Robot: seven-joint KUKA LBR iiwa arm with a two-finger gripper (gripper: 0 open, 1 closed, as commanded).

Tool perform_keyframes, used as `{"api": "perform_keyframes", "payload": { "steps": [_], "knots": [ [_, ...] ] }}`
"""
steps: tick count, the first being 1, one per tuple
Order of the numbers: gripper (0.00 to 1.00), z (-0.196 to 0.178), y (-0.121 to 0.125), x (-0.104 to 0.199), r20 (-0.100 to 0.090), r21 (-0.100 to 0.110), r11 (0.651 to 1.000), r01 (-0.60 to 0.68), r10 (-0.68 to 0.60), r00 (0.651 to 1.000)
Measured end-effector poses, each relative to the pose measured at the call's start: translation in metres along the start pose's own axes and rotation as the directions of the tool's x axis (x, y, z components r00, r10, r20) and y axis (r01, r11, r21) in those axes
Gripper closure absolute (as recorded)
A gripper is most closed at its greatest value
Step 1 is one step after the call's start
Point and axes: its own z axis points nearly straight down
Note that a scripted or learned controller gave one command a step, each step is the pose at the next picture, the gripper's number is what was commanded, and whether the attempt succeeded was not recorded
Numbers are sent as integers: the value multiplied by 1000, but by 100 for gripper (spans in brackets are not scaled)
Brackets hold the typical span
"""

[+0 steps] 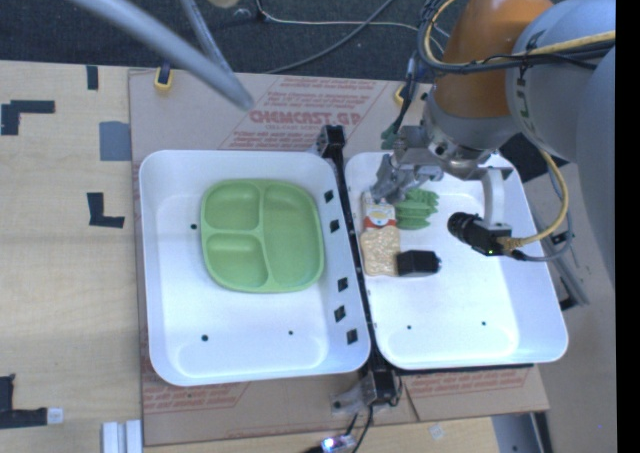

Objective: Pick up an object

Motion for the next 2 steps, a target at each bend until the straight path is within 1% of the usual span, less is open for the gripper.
{"api": "perform_keyframes", "payload": {
  "steps": [1,2],
  "knots": [
    [100,-4,-4,57,0,-2,1000,2,-2,1000],
    [100,8,-3,100,1,0,1000,0,0,1000]
  ]
}}
